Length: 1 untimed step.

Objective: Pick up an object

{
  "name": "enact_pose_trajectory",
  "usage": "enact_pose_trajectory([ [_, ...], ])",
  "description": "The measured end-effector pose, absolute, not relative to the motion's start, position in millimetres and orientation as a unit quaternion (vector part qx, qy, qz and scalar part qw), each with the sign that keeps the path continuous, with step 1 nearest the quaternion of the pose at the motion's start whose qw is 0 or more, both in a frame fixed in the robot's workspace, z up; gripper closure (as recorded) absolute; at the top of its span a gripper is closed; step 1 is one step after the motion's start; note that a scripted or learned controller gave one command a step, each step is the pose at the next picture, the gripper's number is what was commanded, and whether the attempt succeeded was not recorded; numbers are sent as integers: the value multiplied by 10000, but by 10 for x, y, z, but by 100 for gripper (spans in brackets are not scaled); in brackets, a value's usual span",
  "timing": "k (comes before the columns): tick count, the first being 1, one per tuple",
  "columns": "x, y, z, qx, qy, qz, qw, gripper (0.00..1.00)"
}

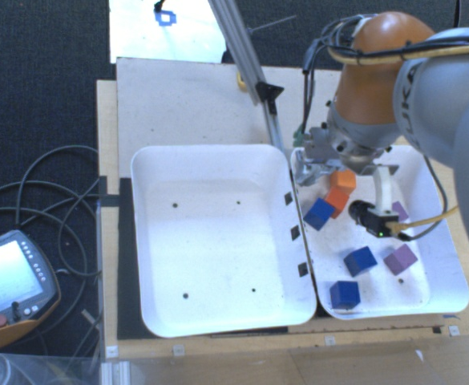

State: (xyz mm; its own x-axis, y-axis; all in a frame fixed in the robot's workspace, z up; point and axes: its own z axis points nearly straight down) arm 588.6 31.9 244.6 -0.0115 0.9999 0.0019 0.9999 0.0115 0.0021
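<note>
Gripper [330, 169] over right bin [446, 295] — pale bench [186, 103], dark carpet [42, 70].

A robotics lab or test cell, seen from above. A pale wooden bench [110, 215] stands on dark carpet [34, 70] and carries two shallow white bins [218, 155] side by side. A grey industrial arm [442, 79] with an orange band reaches in from the right. On the floor at left lies a handheld control pendant [10, 287] with a screen, beside loops of black cable [50, 191]. A slanted metal pole [238, 38] rises behind the bins.
</note>
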Motion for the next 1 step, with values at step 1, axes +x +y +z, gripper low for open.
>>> enact_pose_trajectory([
  [1,6075,810,2300,7034,7108,14,1,100],
])
